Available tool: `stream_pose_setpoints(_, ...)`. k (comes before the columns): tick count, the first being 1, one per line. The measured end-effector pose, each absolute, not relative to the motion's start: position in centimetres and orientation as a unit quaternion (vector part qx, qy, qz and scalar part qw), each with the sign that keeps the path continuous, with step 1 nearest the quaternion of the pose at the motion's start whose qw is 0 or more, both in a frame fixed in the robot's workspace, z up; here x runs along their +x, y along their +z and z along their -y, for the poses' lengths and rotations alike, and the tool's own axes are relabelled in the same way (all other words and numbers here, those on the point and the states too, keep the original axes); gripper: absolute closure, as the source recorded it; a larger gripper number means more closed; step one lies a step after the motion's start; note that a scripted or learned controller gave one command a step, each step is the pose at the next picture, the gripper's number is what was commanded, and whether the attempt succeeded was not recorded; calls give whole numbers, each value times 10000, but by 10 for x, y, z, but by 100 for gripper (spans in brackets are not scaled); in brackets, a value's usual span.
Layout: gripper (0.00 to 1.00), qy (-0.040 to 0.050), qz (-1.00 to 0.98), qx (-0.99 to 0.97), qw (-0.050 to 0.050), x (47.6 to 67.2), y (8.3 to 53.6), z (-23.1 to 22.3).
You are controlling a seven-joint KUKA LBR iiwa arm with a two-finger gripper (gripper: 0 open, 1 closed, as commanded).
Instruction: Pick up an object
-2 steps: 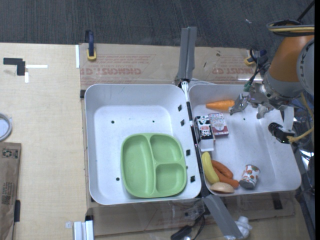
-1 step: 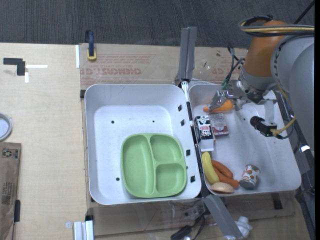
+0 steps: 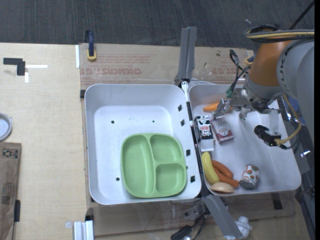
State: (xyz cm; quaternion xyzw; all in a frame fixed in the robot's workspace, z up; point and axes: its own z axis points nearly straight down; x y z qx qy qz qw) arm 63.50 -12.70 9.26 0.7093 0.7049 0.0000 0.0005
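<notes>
A slanted overhead look at a pale wooden bench (image 3: 40,99) with two shallow white bins side by side; at the far left edge sits part of a clear tape roll (image 3: 4,128) and, below it, a strip of brown cardboard (image 3: 9,176); near the top left lies a small black L-shaped bracket (image 3: 15,64); a blue-and-yellow clamp (image 3: 90,46) stands at the back edge of a cardboard sheet behind the bins; the left bin (image 3: 100,109) holds a light green divided plate (image 3: 153,165) with three compartments, lying flat toward the bin's front right; a grey upright post (image 3: 187,54) rises between the bins at the back; the right bin (image 3: 280,176) holds the loose objects; against its left wall lies a small black-and-white box (image 3: 204,130); just beside that is a dark red packet (image 3: 222,131); near the back lies an orange piece (image 3: 211,106), partly hidden; at the front are a yellow banana (image 3: 209,168), an orange carrot (image 3: 223,170) touching it, a pale bread-like piece (image 3: 223,187) and a tipped patterned can (image 3: 249,177); the gripper (image 3: 234,109) hangs low over the back of the right bin, just above the red packet; whether its fingers are apart or together cannot be told; the grey arm with its orange band (image 3: 265,59) enters from the right.
</notes>
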Motion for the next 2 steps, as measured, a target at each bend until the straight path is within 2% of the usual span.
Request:
stream_pose_setpoints(1,0,-8,-7032,7110,-5,584,91,111)
stream_pose_setpoints(2,100,-10,-7016,7125,-9,584,100,112)
